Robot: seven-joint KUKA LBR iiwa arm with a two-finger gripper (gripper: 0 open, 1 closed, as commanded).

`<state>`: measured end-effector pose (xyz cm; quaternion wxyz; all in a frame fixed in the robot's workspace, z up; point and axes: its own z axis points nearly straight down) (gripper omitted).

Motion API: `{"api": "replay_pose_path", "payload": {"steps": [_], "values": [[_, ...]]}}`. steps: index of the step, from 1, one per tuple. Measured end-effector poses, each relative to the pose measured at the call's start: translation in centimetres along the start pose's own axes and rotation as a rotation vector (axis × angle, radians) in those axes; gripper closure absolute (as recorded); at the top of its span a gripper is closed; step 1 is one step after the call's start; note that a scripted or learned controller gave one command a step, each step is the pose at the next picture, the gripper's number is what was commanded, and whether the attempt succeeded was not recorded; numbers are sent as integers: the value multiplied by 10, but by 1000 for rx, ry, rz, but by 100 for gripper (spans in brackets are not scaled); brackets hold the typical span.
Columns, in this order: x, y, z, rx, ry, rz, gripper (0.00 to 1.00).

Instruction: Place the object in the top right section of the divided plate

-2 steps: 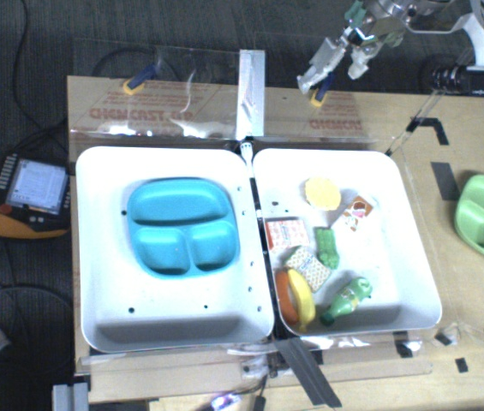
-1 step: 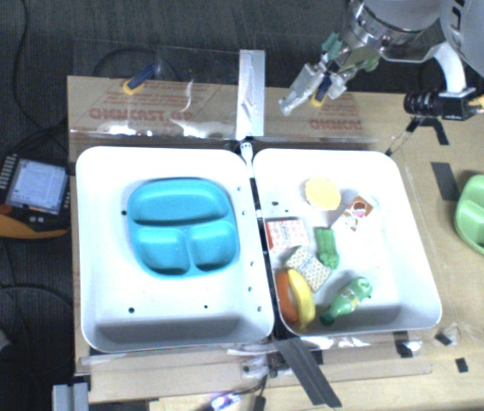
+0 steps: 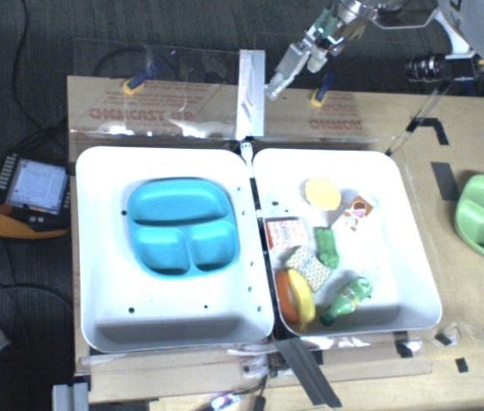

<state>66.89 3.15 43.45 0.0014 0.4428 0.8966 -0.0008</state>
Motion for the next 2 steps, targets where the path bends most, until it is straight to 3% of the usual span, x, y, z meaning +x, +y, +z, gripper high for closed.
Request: {"api": "replay_pose_path", "payload": {"steps": [1, 2], "values": [[31, -21, 0, -1, 4, 67, 0], [31, -21, 0, -1, 5, 67, 0]]}}
